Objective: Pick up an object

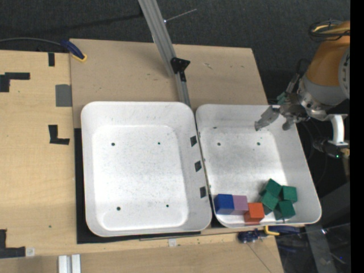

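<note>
Along the right bin's (296, 152) near edge, a blue block (224, 202), purple block (240, 203), orange block (255, 211) and green blocks (278, 197) were clustered. Nothing was held by the spread gripper (274, 119) hovering at the far rim; approach and descent were judged to be needed next.

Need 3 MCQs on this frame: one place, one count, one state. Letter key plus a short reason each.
1. Where do the blocks lie?
A. left bin, centre
B. right bin, near edge
C. on the bench

2. How many blue blocks?
A. one
B. two
C. three

3. Where is the gripper relative to the blocks?
A. clamped on one
B. touching the pile
C. apart, over the right bin's far edge

Key: 1 B, the cluster sits along the near wall of the right bin. 2 A, a single blue block lies beside the purple one. 3 C, bare bin floor separates gripper and blocks.
</note>
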`<state>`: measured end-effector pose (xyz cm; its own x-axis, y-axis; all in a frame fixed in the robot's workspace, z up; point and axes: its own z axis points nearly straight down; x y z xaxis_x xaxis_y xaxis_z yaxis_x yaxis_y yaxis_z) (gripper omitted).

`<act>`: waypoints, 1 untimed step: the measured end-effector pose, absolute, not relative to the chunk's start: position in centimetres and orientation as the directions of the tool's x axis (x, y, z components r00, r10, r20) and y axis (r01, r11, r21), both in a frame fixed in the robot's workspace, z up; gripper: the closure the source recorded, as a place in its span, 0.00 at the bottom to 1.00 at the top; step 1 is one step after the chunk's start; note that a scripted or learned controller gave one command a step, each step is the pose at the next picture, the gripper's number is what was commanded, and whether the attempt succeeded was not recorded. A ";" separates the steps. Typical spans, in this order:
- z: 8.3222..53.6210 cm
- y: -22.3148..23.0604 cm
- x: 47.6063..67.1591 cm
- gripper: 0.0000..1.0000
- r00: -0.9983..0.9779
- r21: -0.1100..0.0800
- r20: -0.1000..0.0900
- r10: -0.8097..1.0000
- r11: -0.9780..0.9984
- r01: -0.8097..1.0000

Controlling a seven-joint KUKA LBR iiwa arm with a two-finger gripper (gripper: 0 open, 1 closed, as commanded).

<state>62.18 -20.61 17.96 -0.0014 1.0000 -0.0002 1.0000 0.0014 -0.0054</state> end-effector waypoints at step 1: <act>12.9 -19.8 61.3 0.00 -0.002 -0.007 0.001 1.000 0.002 1.000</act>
